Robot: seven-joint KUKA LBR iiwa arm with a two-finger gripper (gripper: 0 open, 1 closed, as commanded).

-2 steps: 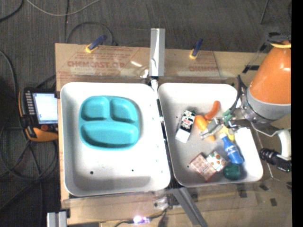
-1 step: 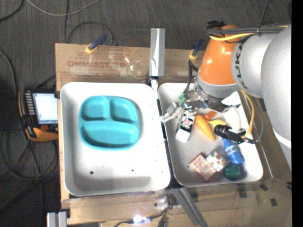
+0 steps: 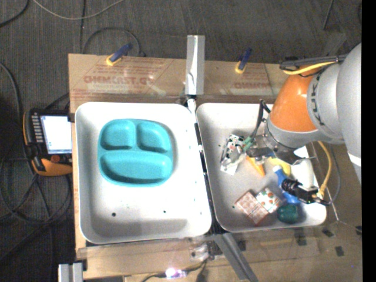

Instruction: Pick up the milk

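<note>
Milk carton [image 3: 232,153]: lying in the right bin [image 3: 214,175], near its left wall.
Gripper [image 3: 254,151]: hovering just beside the carton; grip cannot tell.

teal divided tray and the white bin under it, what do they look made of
The teal three-compartment tray looks like moulded plastic with a matte finish: uniform colour, rounded dividers, soft highlights. The shallow white left bin seems to be smooth, slightly glossy plastic, judging by its rounded corners and faint sheen, though painted metal cannot be excluded.

milk carton [image 3: 232,153] | white, patterned | tilted | right bin's left part
</note>
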